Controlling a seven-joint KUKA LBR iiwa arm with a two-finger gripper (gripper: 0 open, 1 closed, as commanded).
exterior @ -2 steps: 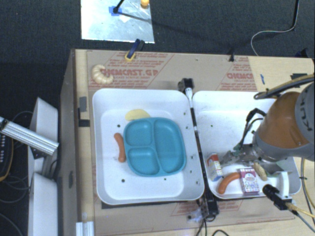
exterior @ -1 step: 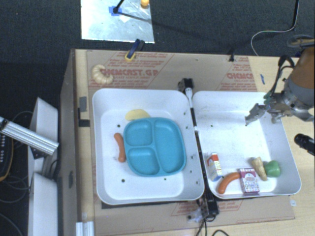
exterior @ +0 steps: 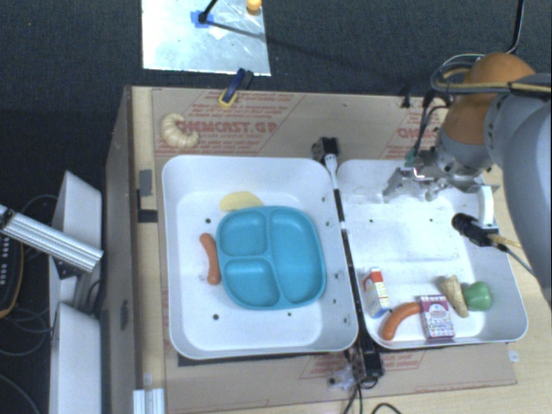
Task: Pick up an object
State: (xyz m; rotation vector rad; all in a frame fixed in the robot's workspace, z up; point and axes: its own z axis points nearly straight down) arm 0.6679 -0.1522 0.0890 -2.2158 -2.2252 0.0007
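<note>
White right bin (exterior: pixel 405 231) w/ objs along near edge: sausage (exterior: pixel 399 319), red box (exterior: pixel 436 317), small bottle (exterior: pixel 374 291). My gripper (exterior: pixel 416 182) hangs over far end, splayed wide, holding nothing — approach step. Next: travel to near edge, descend on one obj.

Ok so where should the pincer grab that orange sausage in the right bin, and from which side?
Grip the orange sausage at its middle, coming straight down from above, fingers closing across its narrow width. It lies flat on the floor of the right bin, curved, with the small bottle and red box close beside its ends, so the mid-section looks freest.
</note>
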